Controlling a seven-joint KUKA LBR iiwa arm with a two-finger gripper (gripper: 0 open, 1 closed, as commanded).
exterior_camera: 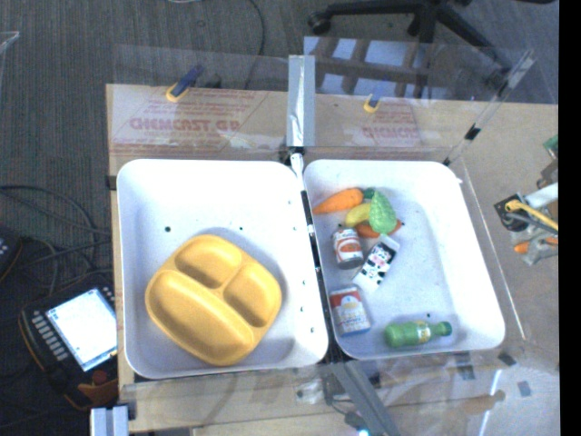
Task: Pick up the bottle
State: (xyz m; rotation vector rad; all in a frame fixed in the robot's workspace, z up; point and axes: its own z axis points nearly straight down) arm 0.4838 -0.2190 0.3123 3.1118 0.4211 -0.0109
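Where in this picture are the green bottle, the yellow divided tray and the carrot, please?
green bottle (413, 333), camera view, on the middle of its body.
yellow divided tray (214, 297), camera view, on the ridge between its compartments.
carrot (338, 202), camera view, on its orange middle.

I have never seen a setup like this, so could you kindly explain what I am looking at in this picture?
This is one camera fixed above a workbench, looking down at a slant. Two shallow white bins sit side by side. The left bin holds a yellow divided tray. The right bin holds small grocery items: a toy carrot, a bunch of yellow and green toy vegetables, two small cans, a black-and-white carton, and a green bottle lying on its side near the front. The bottle is what the robot arm should pick up. Some hardware shows at the right edge.
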